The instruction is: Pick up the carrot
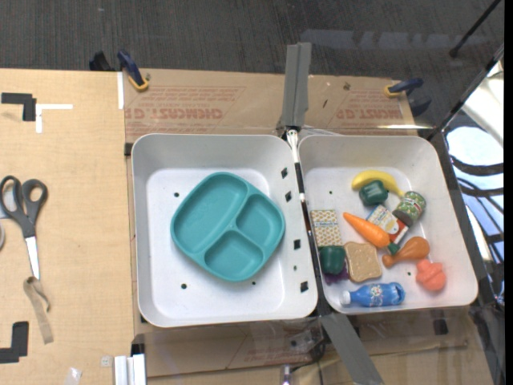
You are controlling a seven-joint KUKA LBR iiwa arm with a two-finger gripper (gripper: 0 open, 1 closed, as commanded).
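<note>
- Orange against white plastic, the carrot (368, 228) is seen lying in the right bin (449, 207), near its middle, with its pointed end toward the left bin (152, 239) and its thicker end toward the lower right.
- It is crowded: a small carton (382, 219) is touching or just beside its upper side, a slice of bread (362, 261) lies just below it, and a cracker box (325, 227) is set just to its left.
- A banana (378, 180), a green can (409, 206), a drumstick (407, 251), a pink toy (431, 275) and a blue bottle (373, 295) are spread around the same bin.
- A teal divided plate (228, 227) is held in the left bin, well apart from the carrot.
- Scissors (26, 215) are left on the wooden bench (64, 159), far to the left.
- The pincer's state cannot be told from this view, and nothing is shown gripping the carrot.
- The task is judged to be not yet begun: the carrot is untouched on the bin floor, so the approach, the grasp and the lift are all left.
- A grasp across the carrot's narrow width is judged to be called for, and the carton and bread may be nudged or caught with it.
</note>
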